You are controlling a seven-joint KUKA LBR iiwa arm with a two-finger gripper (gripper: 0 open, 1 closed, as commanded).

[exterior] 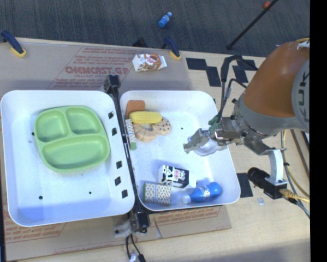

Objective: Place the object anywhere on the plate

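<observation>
Here the hand [192,143] hovers near the right bin's [226,168] right edge.

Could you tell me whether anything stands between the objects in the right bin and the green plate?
Yes: the two bins' adjoining walls run between the items, such as the corn, and the green plate. The plate's three compartments are bare.

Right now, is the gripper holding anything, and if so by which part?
Nothing shows between the fingers of the gripper. It hovers over the right bin, apart from the corn and the blue bottle.
</observation>
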